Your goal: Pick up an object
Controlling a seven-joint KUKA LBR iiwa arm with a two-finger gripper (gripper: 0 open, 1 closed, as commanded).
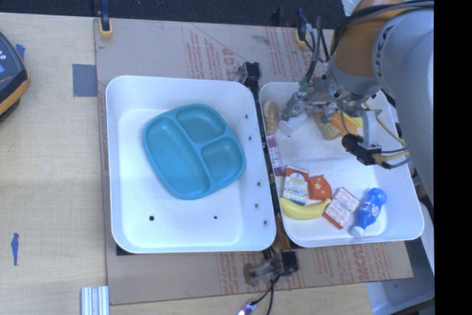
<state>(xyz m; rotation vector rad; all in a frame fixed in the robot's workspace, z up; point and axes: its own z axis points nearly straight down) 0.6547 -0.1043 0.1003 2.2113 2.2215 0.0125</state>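
The claw hangs low over the far end of the right bin; we cannot tell how it is set, since the wrist and cables cover it. Just beside it, toward the left bin, we see a pale oblong item against the wall. Right under the wrist lies a tan and orange object, partly hidden. Nearer to us than the claw, well apart from it, we find a banana, two small red-and-white cartons and a blue bottle. Far off to its left, a blue divided plate rests in the left bin.
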